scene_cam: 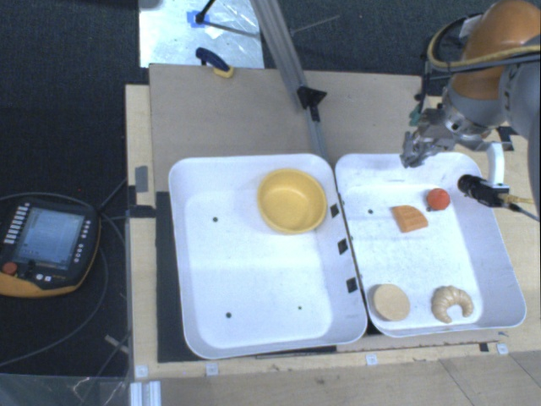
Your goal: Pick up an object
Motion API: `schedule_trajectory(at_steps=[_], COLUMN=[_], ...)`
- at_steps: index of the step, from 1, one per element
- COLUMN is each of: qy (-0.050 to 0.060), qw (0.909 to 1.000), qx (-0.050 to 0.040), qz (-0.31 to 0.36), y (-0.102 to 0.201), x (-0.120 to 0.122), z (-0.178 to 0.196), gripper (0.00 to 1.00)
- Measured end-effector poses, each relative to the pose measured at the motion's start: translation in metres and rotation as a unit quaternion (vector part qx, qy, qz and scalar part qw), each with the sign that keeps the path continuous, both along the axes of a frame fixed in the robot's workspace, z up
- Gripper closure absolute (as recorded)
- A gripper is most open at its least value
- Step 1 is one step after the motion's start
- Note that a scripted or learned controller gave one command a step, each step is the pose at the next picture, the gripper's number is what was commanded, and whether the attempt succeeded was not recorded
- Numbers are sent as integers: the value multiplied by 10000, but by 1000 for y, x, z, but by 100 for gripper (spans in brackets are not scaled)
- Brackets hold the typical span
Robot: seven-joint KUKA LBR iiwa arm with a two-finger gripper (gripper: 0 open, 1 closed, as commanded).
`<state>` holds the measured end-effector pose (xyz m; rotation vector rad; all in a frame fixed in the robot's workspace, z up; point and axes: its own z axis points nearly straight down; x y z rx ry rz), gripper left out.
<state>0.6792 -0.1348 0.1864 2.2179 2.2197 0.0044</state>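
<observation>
Two white bins (194,311) hold five objects total.

arm (499,49): cut off at right edge | tool (412,157): fingers too small to tell

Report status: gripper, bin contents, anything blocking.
Gripper over right bin's far edge, holding nothing visible. Right bin: orange wedge, red ball, round biscuit, croissant. Yellow bowl in left bin. Nothing blocking.
</observation>
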Motion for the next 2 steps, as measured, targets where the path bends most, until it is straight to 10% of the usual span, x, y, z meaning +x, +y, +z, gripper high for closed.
schedule_trajectory(at_steps=[2], qy=[14], qw=[10000], qx=[2], qz=[-2], y=[-5], x=[-6], z=[71], gripper=[100])
